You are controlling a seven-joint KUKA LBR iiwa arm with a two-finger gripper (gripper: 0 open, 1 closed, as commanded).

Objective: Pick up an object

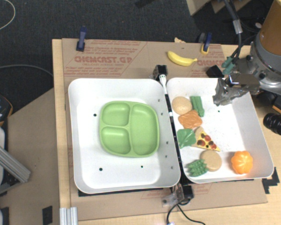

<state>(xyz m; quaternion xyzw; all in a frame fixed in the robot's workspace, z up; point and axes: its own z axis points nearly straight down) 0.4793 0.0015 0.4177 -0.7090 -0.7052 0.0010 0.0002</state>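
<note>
My gripper (221, 99) hangs over the upper part of the right bin (253, 125), to the right of the toy food. Nothing shows between its fingers. Along the bin's left side lie a tan round bread (181, 105), a green stick (196, 105), an orange piece (190, 120), a green leaf (186, 137) and a pizza slice (207, 141). Near the front edge sit a tan cookie (211, 161), a small green broccoli piece (195, 168) and an orange fruit (241, 162).
The left bin (79, 125) holds a green divided plate (129, 128). A yellow banana (181, 58) lies on the cardboard behind the bins. Blue clamps (81, 38) hold the board's back edge. The arm's grey body fills the upper right.
</note>
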